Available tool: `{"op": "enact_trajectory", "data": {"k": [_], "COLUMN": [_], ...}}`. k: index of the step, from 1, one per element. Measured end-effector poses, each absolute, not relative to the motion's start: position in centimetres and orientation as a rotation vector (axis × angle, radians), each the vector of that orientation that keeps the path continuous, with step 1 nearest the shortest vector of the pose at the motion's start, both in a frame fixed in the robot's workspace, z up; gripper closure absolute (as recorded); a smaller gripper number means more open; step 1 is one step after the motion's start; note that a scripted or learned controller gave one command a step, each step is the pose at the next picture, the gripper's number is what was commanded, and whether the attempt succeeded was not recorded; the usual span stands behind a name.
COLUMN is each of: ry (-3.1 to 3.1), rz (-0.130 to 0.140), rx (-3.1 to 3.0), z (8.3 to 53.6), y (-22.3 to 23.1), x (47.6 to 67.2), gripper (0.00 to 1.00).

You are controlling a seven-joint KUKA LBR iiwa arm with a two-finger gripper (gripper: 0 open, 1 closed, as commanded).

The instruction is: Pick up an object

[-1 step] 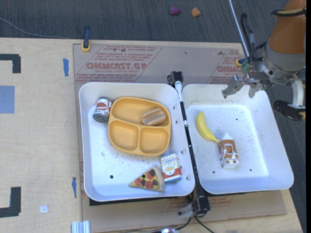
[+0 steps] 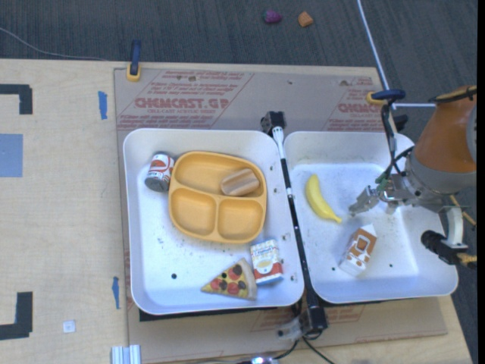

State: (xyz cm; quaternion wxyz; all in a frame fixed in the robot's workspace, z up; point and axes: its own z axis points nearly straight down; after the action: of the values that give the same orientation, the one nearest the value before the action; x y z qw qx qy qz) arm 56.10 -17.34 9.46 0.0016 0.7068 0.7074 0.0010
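Where "CHEMCAST" board shows, gripper open above right bin, near banana.

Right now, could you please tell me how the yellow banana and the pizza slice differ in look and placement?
The curved yellow banana lies in the right white bin, near the gripper; the flat triangular pizza slice lies in the left white bin, below the yellow divided plate. The banana is plain yellow; the pizza slice has dark and red toppings. Both rest directly on a bin floor, untouched.
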Motion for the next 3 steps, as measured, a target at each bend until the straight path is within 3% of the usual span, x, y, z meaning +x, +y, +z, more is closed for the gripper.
{"op": "enact_trajectory", "data": {"k": [1, 2, 3], "ry": [2.211, 2.209, 2.196], "rz": [0.009, 0.011, 0.011], "rx": [2.212, 2.210, 2.207], "z": [8.9, 8.9, 10.0], "y": [-15.1, -11.4, -11.8], "x": [51.0, 48.4, 48.5], "gripper": [0.00, 0.00, 1.00]}}
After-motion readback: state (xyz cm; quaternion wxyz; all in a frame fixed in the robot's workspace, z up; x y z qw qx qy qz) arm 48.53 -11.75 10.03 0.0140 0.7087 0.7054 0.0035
